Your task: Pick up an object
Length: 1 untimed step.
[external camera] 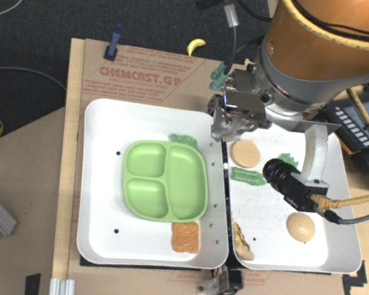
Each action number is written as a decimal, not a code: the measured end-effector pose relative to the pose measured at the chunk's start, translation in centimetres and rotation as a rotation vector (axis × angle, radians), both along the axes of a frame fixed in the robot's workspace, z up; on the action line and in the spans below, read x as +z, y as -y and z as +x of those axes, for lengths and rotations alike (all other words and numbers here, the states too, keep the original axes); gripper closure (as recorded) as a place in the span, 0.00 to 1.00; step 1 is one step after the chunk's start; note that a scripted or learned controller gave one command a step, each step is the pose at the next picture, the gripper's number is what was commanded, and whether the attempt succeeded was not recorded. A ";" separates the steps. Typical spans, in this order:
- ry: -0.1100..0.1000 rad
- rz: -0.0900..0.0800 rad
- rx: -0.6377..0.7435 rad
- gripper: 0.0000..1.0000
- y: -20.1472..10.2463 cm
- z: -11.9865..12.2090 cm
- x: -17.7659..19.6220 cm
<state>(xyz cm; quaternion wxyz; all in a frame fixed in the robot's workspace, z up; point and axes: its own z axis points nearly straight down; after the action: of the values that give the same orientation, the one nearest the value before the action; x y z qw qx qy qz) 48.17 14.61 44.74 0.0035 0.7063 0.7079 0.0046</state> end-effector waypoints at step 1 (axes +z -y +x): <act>-0.024 -0.006 -0.009 1.00 4.9 -0.4 -10.9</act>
<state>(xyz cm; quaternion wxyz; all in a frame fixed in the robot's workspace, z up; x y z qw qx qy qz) 47.80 9.70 33.88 -0.0030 0.7093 0.7048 -0.0061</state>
